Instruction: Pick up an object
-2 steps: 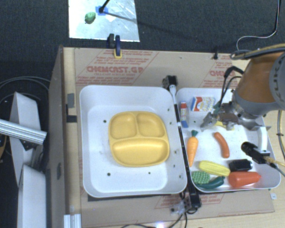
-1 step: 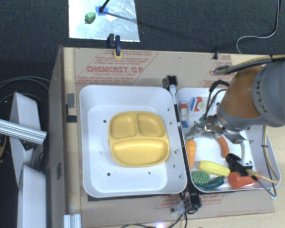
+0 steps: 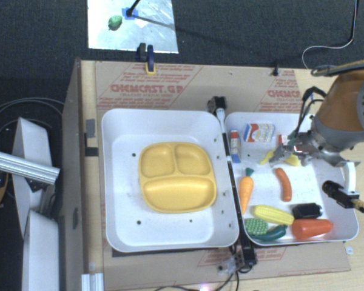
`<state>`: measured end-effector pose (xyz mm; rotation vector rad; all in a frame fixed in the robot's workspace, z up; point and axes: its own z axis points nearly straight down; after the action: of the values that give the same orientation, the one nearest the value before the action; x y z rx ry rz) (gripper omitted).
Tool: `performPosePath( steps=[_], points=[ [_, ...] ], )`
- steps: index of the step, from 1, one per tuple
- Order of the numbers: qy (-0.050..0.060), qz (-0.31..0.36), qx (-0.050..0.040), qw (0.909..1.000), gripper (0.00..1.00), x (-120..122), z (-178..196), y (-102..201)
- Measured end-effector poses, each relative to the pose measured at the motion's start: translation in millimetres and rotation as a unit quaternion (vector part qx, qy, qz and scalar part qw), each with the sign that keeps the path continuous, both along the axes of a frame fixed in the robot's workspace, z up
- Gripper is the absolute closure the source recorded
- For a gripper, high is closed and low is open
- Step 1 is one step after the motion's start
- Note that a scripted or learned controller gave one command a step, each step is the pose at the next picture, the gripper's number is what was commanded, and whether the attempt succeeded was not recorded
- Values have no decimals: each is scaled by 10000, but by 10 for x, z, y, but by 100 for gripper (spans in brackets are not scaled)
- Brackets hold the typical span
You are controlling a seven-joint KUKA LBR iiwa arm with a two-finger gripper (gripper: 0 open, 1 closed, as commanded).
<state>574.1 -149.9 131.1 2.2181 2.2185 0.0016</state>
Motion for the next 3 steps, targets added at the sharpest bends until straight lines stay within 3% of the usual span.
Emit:
performPosePath(
  steps=[1,2,3],
  points=[
    [19,1,12,10000,0,-262,-362,-62],
    [16,1,12,10000,0,-685,-469,-8],
    [12,17,12,10000,0,-513,-468,190]
  ],
)
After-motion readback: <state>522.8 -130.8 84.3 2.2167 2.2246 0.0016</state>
